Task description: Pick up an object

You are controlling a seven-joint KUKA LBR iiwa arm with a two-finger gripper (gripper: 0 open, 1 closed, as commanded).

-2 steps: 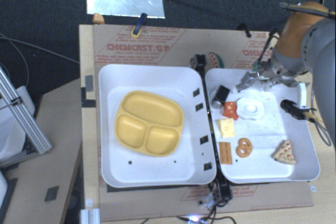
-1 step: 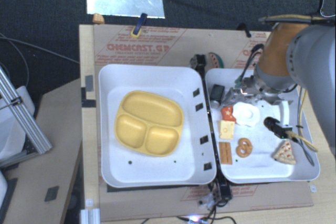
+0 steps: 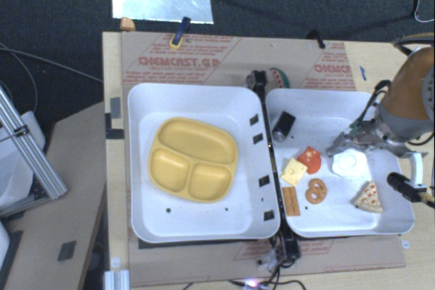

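Note:
My gripper (image 3: pixel 344 139) hangs over the right bin (image 3: pixel 319 109), just above the upper left edge of a white fried-egg piece (image 3: pixel 349 164). Its fingers stand apart and hold nothing. To the left of the egg lie a red tomato slice (image 3: pixel 310 158) and a yellow cheese piece (image 3: pixel 294 172). A pretzel (image 3: pixel 315 191) and a brown cracker (image 3: pixel 291 201) lie nearer the front. At the front right sits a pizza slice (image 3: pixel 369 197). A black block (image 3: pixel 283 124) rests at the bin's back left.
The left bin (image 3: pixel 146 214) holds a yellow divided plate (image 3: pixel 194 159). A ridge (image 3: pixel 268 159) with black clips separates the two bins. The grey and orange arm (image 3: pixel 411 95) stands over the right bin's far right side.

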